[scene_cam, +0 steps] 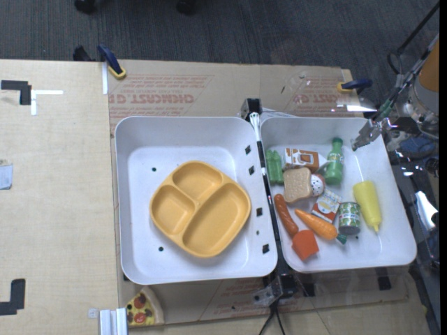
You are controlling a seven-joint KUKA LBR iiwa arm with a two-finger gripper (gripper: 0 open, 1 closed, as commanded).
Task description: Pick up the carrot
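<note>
Your gripper (364,137) hangs at the far right edge of the right bin, thin and metallic; you cannot tell from this view if it is wide or narrow, and nothing shows in it.

Going from the left, you see the pale wooden bench (52,208) with a smooth surface. Next comes a brown cardboard sheet (174,93) with red printed letters, lying under both bins. A flat toy pizza slice (140,309) lies on the near side, just beside the left bin (129,208). That bin is glossy white plastic with rounded corners, and it holds a yellow plate (201,209), matte, with three compartments.

In the right bin (394,246) the toys lie close together. At its left side you see a dark green ribbed piece (274,166) and, nearer, a smooth red sausage (283,215). A square slice of toy bread (298,184) lies in the middle, with a brown and white carton (302,158) on the far side of it. The carrot (316,224) is orange, long and tapered, lying at a slant between the sausage and a small green can (349,217), with a red-orange block (304,245) just near of it. A green bottle (334,162) stands farther away, and a yellow, smooth, rounded piece (369,204) lies at the right.
</note>
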